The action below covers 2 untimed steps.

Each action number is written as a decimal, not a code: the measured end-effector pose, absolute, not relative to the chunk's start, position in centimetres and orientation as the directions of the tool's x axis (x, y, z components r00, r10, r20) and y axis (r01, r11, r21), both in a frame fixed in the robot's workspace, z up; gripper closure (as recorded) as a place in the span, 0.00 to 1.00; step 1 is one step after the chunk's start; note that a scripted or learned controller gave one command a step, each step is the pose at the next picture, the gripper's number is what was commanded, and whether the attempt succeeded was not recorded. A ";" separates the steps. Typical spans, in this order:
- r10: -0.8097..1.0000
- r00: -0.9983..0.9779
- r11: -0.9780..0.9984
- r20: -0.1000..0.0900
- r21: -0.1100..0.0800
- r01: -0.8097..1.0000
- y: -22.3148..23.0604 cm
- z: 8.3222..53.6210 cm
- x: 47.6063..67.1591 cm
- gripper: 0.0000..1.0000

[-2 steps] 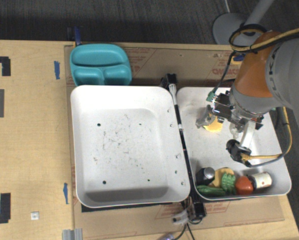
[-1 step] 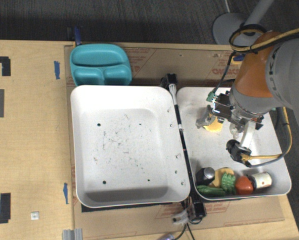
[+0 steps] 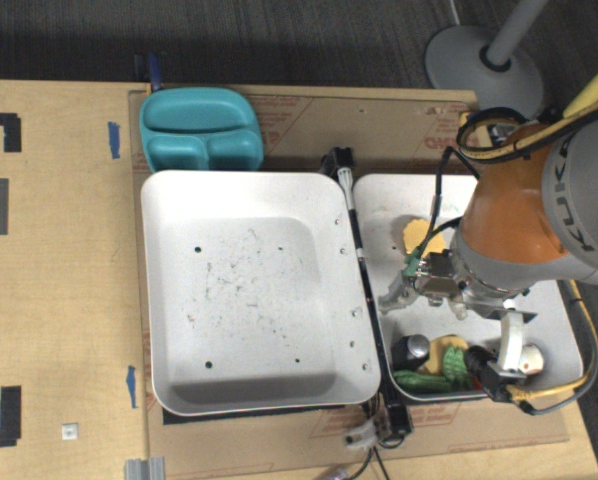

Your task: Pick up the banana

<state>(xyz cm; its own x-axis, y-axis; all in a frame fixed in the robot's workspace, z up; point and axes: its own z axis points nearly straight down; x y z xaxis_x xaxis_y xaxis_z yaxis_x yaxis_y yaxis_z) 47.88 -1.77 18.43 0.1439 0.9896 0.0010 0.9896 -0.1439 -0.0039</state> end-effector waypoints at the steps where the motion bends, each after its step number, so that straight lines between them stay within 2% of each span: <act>1: 0.993 0.116 -0.116 -0.001 0.001 0.993 -6.2 18.5 56.8 0.00; 2: 0.995 0.103 -0.103 -0.001 0.002 0.995 -10.5 8.6 60.9 0.00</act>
<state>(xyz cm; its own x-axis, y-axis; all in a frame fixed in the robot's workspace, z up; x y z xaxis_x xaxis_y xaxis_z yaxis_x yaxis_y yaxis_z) 60.93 -10.46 8.55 0.1031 0.9947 -0.0008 0.9947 -0.1031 0.0021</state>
